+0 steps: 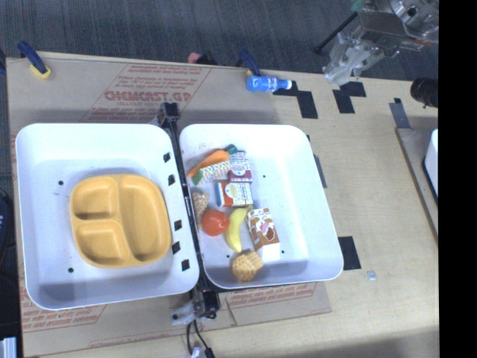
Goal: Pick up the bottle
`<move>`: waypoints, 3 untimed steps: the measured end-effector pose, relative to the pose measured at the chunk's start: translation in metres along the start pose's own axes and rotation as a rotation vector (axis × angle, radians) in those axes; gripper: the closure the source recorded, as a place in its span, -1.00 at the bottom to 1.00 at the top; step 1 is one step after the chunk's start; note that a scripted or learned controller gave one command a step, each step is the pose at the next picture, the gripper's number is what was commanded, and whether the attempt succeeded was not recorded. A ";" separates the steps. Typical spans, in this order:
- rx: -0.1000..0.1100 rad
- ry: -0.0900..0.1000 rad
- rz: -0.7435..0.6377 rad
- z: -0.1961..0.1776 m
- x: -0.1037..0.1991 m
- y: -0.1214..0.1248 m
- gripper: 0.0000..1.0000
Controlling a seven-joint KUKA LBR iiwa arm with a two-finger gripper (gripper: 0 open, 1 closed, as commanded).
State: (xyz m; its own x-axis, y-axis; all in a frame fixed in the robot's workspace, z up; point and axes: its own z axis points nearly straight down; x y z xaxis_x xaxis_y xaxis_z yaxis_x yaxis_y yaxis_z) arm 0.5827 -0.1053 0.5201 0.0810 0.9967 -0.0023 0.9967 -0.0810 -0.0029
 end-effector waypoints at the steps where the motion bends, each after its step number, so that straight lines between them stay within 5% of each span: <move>1: 0.000 0.001 -0.175 0.109 -0.042 -0.055 1.00; 2: 0.000 0.001 -0.187 0.146 -0.114 -0.091 1.00; 3: 0.000 0.002 -0.404 0.196 -0.113 -0.097 1.00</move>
State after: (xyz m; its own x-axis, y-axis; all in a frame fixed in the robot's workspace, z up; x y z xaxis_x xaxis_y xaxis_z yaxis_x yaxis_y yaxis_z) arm 0.4765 -0.2109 0.3247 -0.3170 0.9484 0.0012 0.9484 0.3170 -0.0029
